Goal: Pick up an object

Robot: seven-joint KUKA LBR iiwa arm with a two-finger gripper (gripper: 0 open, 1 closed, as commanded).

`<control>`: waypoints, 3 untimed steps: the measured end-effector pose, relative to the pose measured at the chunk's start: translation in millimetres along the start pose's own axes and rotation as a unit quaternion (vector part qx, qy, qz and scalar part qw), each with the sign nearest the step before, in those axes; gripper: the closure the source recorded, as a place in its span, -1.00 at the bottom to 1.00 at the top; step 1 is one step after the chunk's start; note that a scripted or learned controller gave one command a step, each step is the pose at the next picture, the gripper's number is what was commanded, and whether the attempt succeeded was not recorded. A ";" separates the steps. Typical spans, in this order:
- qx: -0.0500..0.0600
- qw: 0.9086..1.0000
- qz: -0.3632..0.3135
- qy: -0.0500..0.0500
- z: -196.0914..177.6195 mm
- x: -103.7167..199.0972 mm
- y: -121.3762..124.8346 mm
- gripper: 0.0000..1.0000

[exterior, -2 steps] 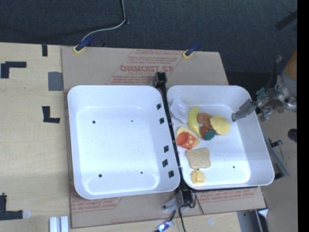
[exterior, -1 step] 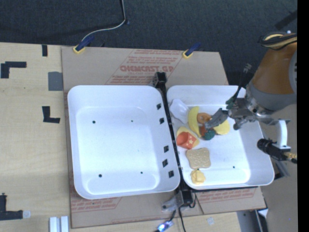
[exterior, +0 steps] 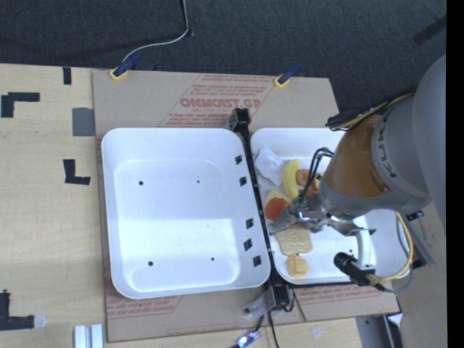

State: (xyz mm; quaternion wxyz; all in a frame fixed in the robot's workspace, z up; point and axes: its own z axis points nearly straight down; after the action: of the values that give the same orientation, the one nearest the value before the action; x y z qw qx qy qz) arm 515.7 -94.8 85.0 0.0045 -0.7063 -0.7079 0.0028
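You're at the reach-in: the grey arm (exterior: 391, 158) hangs over the right bin (exterior: 384, 256), the gripper (exterior: 303, 212) low among the clutter; whether the jaws are released or clenched, you can't tell. Next comes a clean closure on one piece: the flat tan cracker-like slab (exterior: 296, 241), smooth yellow banana-shaped toy (exterior: 291, 177), or round orange-red piece (exterior: 276, 208)
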 end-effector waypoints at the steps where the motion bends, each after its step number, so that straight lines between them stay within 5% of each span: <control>1: -0.001 1.000 0.000 0.000 -12.9 -1.1 1.1 1.00; 2: -0.005 1.000 0.000 -0.001 -8.7 1.4 74.4 1.00; 3: -0.003 1.000 0.001 -0.001 -8.5 0.7 72.3 -1.00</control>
State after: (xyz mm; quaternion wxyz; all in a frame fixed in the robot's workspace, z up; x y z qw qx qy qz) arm 588.0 -93.9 92.7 0.0013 -0.7067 -0.7075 0.0012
